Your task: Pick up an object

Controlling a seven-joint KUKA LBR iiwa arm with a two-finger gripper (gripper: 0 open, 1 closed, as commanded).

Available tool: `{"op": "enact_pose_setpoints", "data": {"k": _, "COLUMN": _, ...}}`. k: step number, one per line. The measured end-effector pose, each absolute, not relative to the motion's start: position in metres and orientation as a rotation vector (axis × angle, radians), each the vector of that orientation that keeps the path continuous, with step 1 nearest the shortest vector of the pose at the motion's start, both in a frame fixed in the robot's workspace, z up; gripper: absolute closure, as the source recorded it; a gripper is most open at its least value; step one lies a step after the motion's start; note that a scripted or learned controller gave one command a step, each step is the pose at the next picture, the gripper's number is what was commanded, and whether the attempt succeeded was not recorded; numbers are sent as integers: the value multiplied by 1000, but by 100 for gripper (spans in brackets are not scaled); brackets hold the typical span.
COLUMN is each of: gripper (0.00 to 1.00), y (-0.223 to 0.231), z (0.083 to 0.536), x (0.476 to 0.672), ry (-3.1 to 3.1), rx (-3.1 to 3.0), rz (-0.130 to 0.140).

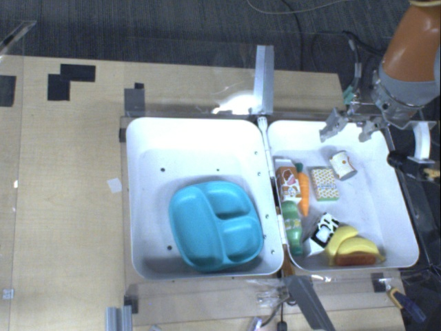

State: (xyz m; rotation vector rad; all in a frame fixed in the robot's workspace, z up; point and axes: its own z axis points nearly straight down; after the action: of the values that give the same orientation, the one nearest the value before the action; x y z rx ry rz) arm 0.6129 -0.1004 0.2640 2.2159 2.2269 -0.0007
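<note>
Small white box (pixel 342 165) with brown end, tilted, lies under the spread, unladen gripper (pixel 350 127)

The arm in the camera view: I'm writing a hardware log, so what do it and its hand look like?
The arm has a broad orange band above a grey wrist section. Below it, the hand is grey metal with two thin fingers. Dark cables run beside the wrist, and a small teal-green spot shows near the mount.

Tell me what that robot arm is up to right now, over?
Gripper open, hanging over right bin's far end, holding nothing. Small white box lies just below it, untouched. Blue tray sits in left bin, out of the way.
</note>
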Motion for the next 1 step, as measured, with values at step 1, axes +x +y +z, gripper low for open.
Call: {"op": "enact_pose_setpoints", "data": {"k": 1, "gripper": 0, "y": -123, "z": 210, "x": 578, "ry": 2108, "rx": 2325, "rz": 4}}
